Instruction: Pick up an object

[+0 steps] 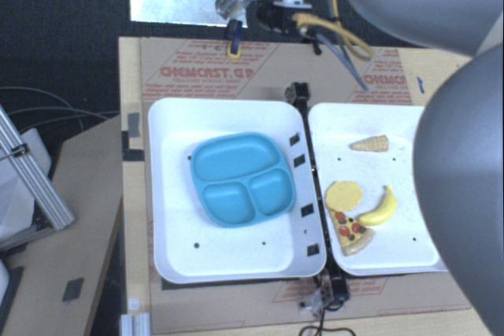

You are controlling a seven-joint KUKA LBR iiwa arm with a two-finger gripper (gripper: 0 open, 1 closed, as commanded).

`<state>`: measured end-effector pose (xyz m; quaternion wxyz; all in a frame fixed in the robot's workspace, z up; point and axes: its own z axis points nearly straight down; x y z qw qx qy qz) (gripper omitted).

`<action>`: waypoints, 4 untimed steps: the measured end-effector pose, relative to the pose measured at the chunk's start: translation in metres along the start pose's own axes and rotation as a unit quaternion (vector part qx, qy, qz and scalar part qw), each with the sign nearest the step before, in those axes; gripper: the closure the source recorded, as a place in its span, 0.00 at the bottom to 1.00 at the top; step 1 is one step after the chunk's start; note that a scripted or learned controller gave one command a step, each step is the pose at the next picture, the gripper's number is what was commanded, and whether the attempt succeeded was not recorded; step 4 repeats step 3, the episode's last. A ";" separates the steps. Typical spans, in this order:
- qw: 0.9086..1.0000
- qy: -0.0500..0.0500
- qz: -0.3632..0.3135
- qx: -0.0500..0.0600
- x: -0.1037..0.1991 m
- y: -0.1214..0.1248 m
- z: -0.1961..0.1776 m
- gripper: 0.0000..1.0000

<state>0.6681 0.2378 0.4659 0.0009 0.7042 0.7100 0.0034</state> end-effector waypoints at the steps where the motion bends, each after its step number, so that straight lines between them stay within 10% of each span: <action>1: 1.000 -0.001 0.004 0.000 -0.021 0.000 -0.073 1.00; 2: 1.000 -0.003 0.009 0.002 -0.150 -0.002 -0.070 1.00; 3: 1.000 0.000 -0.002 0.000 -0.009 0.000 -0.070 1.00; 4: 1.000 0.000 -0.002 0.000 -0.009 0.000 -0.070 1.00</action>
